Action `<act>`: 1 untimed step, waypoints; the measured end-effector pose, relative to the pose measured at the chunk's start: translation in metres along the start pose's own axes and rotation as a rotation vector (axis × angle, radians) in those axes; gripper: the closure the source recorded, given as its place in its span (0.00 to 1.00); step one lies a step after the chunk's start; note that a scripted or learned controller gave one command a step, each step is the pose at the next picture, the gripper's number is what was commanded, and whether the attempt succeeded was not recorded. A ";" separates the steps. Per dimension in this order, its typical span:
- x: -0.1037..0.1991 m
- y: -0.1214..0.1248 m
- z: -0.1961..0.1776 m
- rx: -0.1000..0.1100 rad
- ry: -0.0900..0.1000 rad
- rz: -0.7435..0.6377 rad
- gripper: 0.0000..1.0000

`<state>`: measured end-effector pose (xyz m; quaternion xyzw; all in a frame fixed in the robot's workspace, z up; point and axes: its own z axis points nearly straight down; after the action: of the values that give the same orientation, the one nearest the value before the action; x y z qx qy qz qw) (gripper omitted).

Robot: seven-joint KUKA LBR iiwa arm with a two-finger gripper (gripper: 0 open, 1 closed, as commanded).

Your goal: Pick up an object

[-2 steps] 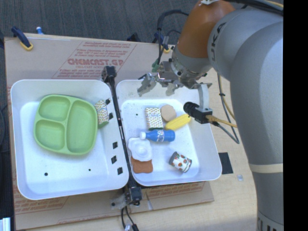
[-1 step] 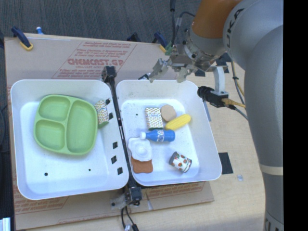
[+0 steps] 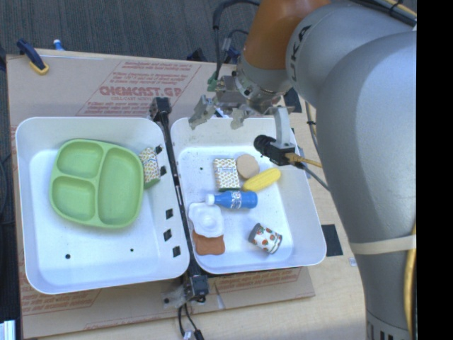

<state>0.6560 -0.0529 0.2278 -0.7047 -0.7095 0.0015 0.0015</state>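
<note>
White plastic bins, two, shallow, set side by side on a cardboard sheet printed in red, on the counter.

Left bin: one green divided plate, three compartments, lying flat toward the bin's far left. One small patterned packet at the plate's right edge, close to the wall shared with the other bin.

Right bin: one checked packet near the middle; one tan rounded piece just beside it on the right; one yellow corn cob lying at a slant, below and right of the tan piece; one blue bottle with a white cap, on its side, below the packet; one white cup-like item at the bottle's cap end; one brown flat piece touching the white item's near side; one small spotted cup, tipped over, toward the near right corner.

Arm: grey with orange band, entering from the right. End effector over the far rim of the right bin, fingers spread apart, nothing between them, above and apart from all listed objects.

Black clips along the joint between the bins.
</note>
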 end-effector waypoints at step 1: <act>-0.022 0.000 -0.051 -0.004 -0.001 0.001 0.00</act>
<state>0.6567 -0.0750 0.2792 -0.7052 -0.7090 0.0002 -0.0002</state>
